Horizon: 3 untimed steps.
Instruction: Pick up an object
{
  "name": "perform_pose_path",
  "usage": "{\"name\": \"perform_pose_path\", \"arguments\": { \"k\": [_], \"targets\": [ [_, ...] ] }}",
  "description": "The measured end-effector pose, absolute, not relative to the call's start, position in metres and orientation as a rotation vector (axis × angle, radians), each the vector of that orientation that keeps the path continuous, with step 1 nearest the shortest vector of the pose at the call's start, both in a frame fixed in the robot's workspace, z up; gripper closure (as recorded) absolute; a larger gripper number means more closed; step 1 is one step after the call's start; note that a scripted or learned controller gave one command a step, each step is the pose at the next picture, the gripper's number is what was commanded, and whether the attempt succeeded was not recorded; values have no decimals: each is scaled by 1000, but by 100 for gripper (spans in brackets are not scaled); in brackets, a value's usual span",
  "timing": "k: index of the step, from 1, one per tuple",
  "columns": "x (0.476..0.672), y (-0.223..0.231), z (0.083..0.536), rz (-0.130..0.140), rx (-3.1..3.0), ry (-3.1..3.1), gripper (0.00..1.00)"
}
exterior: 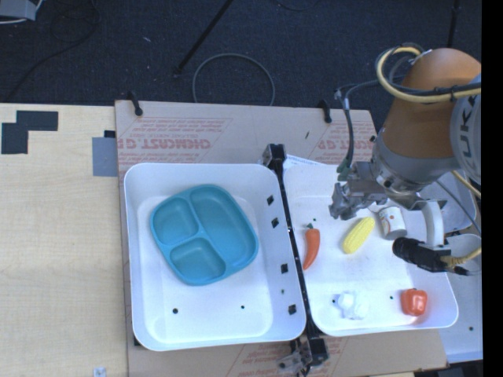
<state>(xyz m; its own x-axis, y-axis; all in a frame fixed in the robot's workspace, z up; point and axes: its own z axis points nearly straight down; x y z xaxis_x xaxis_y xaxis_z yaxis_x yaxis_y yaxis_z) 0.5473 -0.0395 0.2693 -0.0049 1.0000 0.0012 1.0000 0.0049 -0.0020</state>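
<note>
Where the right bin (314, 181) comes nearest the camera, a crumpled white lump (350, 305) and a red-orange piece (413, 301) lie along its front edge. Farther in, an orange carrot (311, 247) lies by the divider, and a yellow corn cob (358, 234) lies just at five o'clock of the gripper (346, 201), untouched; whether the claw is apart or together, I cannot tell. At nine o'clock, the left bin (157, 320) holds a blue divided plate (203, 233).

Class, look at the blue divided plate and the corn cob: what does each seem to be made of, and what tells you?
Blue divided plate: probably moulded plastic, with an even colour and a smooth, soft sheen. Corn cob: likely a plastic or rubber toy, uniformly bright yellow; its surface is too small to judge.
</note>
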Motion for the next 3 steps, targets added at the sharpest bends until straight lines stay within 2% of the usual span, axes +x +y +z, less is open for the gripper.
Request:
{"name": "perform_pose_path", "arguments": {
  "k": [3],
  "targets": [
    [604, 108, 254, 2, -2217, -2224, 100]
  ]
}}
